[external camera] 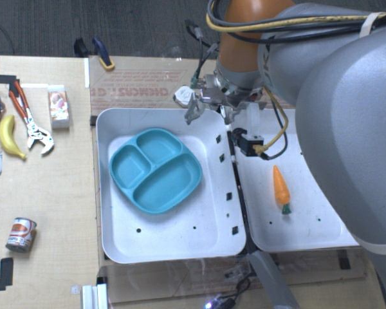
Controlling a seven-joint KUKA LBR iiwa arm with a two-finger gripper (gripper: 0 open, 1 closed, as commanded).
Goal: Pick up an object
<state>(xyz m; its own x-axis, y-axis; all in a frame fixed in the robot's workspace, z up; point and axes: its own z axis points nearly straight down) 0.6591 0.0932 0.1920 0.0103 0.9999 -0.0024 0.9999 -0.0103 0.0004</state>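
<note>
Here, two shallow white bins are sitting side by side on the desk (51,237): the left bin (116,237) is holding one blue divided plate (156,169) with three compartments, lying flat toward the bin's upper left part, and the right bin (309,227) is holding one toy carrot (280,188), orange with a small green tip pointing toward the lower edge of the view, lying well apart from the plate and on the far side of the seam between the bins. One grey arm (334,108) with an orange band is reaching in from the right, and its tool (209,111) is hanging over the top edge of the bins, near the upper right corner of the left bin, just above the seam. The two fingers are standing apart, spread, with nothing showing between them; one finger (193,111) is pointing down toward the left bin's rim. Several cables, one yellow and others black, are looping around the wrist. Outside the bins, on the left part of the desk, are lying one banana (9,137), one wrench (35,134) with red handles above it, one small white box (58,107) with a red picture on it, and one small can (20,234) nearer the lower edge. One blue and yellow clamp (103,53) is resting at the desk's far edge.
</note>
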